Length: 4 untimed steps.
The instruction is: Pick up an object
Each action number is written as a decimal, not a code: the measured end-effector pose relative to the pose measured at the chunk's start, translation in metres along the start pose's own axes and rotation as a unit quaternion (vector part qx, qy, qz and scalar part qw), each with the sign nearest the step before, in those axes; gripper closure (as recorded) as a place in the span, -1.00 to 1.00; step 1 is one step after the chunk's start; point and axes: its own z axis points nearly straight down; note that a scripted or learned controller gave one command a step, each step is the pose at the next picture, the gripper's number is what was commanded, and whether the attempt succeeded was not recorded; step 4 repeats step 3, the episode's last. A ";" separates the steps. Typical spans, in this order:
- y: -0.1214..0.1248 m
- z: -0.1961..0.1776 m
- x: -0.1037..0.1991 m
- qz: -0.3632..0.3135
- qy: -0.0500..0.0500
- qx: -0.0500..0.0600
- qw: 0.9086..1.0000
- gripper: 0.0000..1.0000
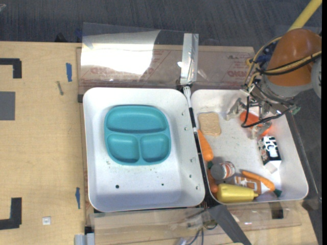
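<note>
The end effector [251,115] hangs low over the far part of the right bin [299,162], and a small orange-red object [250,118] sits right under or between its fingers; whether those fingers are apart or clamped on it cannot be told, since cables and the wrist hide the tips. Taking the right bin as the landmark: a tan slice of bread [210,123] lies at its far-left part, a carrot [205,146] runs along its left wall, a grey-capped bottle [223,170] rests near its middle-left, a yellow bottle [236,192] lies along its near wall, a second carrot [260,179] lies just beyond that bottle, and a black-and-white packet [269,149] lies toward its right side, near the orange-red object. To the left of the right bin stands the left bin [94,152] holding a teal divided tray [137,133].

Judging from this, the grasp looks uncertain. The orange-red object is small and could slip out or be nudged aside if the fingers close off-centre. The packet lies close by, so a slightly misplaced descent might catch its edge instead, or drag both
</note>
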 end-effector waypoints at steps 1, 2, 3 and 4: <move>0.013 0.001 0.032 0.013 0.001 -0.002 1.000 -1.00; 0.011 -0.013 0.027 0.015 -0.004 0.002 1.000 1.00; 0.035 0.001 -0.051 0.147 -0.001 -0.001 0.989 1.00; 0.035 0.001 -0.051 0.147 -0.001 -0.001 0.989 1.00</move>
